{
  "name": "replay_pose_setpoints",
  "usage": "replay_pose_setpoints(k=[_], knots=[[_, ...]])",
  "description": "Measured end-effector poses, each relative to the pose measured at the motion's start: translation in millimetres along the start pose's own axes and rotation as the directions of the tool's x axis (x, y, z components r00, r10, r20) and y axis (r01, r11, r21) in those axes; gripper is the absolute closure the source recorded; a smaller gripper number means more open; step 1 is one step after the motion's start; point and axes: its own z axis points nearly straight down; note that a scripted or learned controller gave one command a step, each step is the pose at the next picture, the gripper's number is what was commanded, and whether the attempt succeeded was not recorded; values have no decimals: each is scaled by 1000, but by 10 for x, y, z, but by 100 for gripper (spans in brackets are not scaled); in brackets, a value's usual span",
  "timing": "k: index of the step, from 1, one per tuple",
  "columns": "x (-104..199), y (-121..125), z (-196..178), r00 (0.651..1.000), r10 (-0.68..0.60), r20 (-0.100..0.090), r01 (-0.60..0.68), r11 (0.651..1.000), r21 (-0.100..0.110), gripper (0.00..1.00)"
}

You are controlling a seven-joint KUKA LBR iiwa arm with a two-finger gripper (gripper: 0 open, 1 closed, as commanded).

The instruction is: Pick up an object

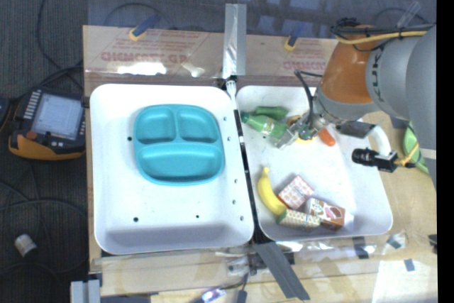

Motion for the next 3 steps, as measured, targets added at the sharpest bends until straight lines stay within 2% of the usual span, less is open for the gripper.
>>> replay_pose_setpoints(k=[1,2,3], knots=[[-530,274,-201,958,287,-11,-287,958,22,100],[-949,-174,-140,996,-89,-18,89,996,4,100],[-800,9,-1402,993,-114,-19,114,993,10,100]])
